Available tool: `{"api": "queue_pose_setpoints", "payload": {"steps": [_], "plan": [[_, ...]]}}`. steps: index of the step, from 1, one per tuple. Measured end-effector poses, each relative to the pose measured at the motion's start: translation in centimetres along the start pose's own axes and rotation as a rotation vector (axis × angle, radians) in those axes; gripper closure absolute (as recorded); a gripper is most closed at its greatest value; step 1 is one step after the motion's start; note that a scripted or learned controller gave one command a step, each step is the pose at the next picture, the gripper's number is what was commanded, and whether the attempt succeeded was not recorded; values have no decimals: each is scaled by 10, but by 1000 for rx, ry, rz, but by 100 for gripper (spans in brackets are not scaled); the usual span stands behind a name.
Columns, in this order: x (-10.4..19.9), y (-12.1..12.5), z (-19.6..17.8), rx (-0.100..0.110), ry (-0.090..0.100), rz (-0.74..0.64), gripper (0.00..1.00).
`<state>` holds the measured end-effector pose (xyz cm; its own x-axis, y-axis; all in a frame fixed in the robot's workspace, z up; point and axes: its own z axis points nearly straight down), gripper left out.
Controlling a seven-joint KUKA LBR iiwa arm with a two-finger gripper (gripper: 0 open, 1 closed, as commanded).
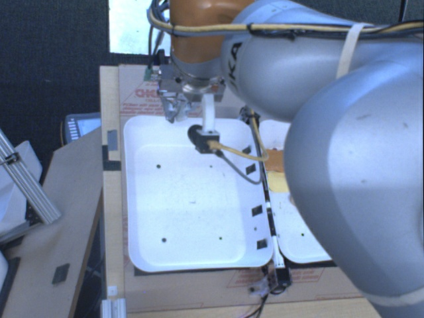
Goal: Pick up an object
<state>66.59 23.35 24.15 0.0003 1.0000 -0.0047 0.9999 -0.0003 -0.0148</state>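
The KUKA arm point(311, 105), grey with an orange band point(202, 12) above the wrist, reaches in from the right and hangs its gripper point(177, 111) over the far edge of the left white bin point(192, 244). Whether the gripper is released or clenched cannot be told at this slant and blur; nothing is seen in its grasp. Just right of the gripper a white post point(209, 114) descends to a small black fitting point(200, 139), from which a yellow cable point(242, 156) trails away. Further right, largely behind the arm, lies the right white bin point(301, 247); a yellowish object point(278, 171), only partly visible, rests in it, well apart from the gripper. Cardboard point(136, 98) underlies both bins.
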Motion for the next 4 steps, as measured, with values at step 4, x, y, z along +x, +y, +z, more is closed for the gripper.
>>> {"api": "queue_pose_setpoints", "payload": {"steps": [4], "plan": [[-21, -51, 136, -18, 8, 3, 100]]}}
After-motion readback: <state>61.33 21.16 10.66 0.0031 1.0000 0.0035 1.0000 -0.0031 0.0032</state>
